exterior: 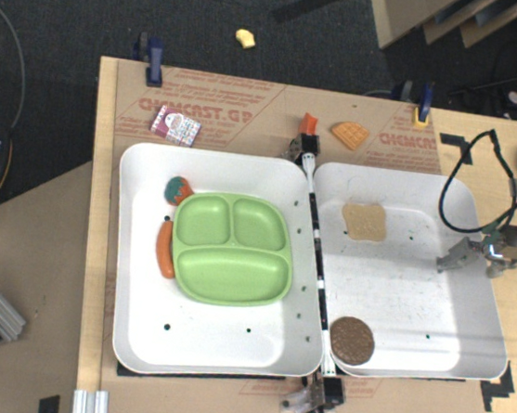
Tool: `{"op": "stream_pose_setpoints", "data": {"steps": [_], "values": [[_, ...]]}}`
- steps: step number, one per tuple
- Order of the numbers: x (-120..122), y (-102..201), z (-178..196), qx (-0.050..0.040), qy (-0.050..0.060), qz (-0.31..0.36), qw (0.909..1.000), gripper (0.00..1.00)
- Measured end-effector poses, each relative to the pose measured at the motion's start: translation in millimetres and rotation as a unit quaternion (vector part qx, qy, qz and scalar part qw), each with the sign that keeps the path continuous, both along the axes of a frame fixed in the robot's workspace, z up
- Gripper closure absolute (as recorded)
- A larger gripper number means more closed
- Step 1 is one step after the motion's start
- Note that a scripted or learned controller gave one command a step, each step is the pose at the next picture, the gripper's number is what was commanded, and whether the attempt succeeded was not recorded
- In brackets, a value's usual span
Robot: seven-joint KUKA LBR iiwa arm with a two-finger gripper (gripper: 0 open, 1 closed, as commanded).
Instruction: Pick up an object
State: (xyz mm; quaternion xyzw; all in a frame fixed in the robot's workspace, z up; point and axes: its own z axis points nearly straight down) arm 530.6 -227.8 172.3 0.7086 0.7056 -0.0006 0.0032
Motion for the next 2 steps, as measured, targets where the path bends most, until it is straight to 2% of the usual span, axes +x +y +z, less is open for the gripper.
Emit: {"op": "stream_pose_setpoints", "data": {"steps": [1, 2], "values": [[88.8, 56.0, -30.2, 0.0029, -0.001, 0.007, 1.0000, 0.00], [65.7, 124.6, -83.9, 0.0054, 0.006, 0.005, 1.0000, 0.00]]}}
